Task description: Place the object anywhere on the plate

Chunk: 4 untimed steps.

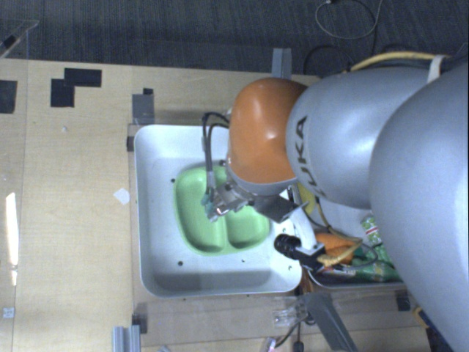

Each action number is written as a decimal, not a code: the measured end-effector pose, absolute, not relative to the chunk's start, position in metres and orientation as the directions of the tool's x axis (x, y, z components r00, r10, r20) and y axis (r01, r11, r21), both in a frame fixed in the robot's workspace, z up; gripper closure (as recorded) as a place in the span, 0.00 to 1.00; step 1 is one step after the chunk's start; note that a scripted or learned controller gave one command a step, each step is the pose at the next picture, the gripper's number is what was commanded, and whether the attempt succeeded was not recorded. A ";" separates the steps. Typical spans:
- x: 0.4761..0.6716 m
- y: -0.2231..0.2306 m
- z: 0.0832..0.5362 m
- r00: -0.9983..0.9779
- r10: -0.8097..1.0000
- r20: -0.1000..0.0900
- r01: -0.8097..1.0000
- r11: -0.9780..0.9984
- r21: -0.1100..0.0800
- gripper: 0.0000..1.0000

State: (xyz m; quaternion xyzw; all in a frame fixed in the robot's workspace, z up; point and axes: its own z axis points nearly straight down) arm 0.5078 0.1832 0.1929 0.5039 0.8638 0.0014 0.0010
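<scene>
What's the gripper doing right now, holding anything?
Gripper: over the green plate in the left bin; grip state cannot be told.

light: even, bright | glare: arm sheen | focus: slightly soft | shadows: faint

Open room on green plate left half; arm over right.

You see a pale green plate lying in a white bin, with the light wood tabletop around it carrying a few black square marks. Your arm is glossy grey with an orange band above the wrist. Beside it, the second bin shows orange and green items.
</scene>
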 end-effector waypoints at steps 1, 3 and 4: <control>0.502 0.227 0.204 -0.587 0.809 0.000 0.809 0.587 0.005 1.00; 0.487 0.220 0.182 -0.795 0.607 -0.002 0.607 0.795 0.006 1.00; 0.490 0.232 0.192 -0.936 0.353 -0.004 0.353 0.936 0.005 1.00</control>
